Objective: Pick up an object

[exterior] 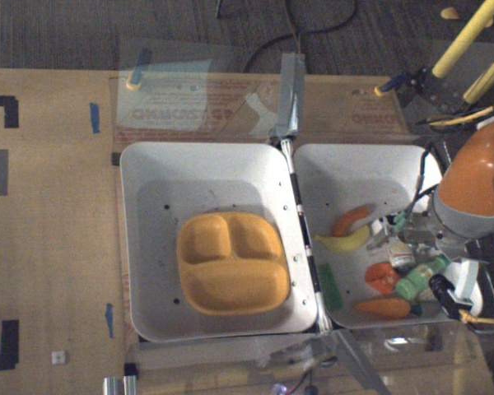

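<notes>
Two bins: shallow white bins sit side by side on a tan bench (49, 245), seen from above at a slant.
Right bin (346, 167): holds a cluster of small toy foods, all gathered in its near, right part.
Banana: a yellow banana (343, 240) lies near the bin's middle, curved, its left tip toward the divider.
Orange-red piece: a slanted orange-red item (351, 219) lies just beyond the banana, touching or nearly touching it.
Red item: a small red-orange rounded object (381, 277) sits nearer the camera, to the right of the banana.
Carrot: an orange, carrot-like piece (383, 307) lies along the near wall, just below the red item.
Green bottle: a light green bottle-like object (420, 280) lies tilted just right of the red item.
Green strip: a flat dark green piece (328, 285) lies by the left wall of this bin.
Gripper: the gripper (399, 235) hangs low over the right side of the bin, just above the red item and green bottle; whether it is spread or closed I cannot tell, and no object is visibly held.
Arm: the grey arm with its orange band (471, 179) enters from the right edge.
Left bin (148, 179): holds a yellow-orange divided plate (230, 263) with three compartments, set near the bin's centre.
</notes>
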Available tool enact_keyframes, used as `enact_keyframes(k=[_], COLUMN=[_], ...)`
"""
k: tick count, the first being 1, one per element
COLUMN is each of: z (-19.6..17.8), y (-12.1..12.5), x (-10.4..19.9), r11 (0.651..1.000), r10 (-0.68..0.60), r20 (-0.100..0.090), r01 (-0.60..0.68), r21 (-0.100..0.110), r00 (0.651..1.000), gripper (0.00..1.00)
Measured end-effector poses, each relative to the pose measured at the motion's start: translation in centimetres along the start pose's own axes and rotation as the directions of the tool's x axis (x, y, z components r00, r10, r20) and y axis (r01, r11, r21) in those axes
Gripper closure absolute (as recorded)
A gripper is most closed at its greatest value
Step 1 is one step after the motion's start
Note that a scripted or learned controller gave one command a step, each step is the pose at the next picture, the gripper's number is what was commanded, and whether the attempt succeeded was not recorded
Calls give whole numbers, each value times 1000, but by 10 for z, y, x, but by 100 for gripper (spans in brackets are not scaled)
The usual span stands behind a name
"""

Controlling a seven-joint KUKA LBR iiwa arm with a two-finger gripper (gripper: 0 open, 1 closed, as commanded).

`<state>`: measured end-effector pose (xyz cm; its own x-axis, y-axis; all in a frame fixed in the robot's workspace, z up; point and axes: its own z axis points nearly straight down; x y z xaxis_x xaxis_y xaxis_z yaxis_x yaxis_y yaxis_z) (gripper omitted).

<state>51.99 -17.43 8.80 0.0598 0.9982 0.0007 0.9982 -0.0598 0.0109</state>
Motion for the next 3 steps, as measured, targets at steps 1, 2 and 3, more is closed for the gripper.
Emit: enact_keyframes(k=[1,2,3], z=[0,-9,-95], y=[0,1,52], x=[0,-3,30], r11=[1000,1000,999], r10=[0,4,47], r20=[0,2,2], r01=[0,-4,-47], r21=[0,-3,11], r00=[1000,1000,999], gripper=[0,100,100])
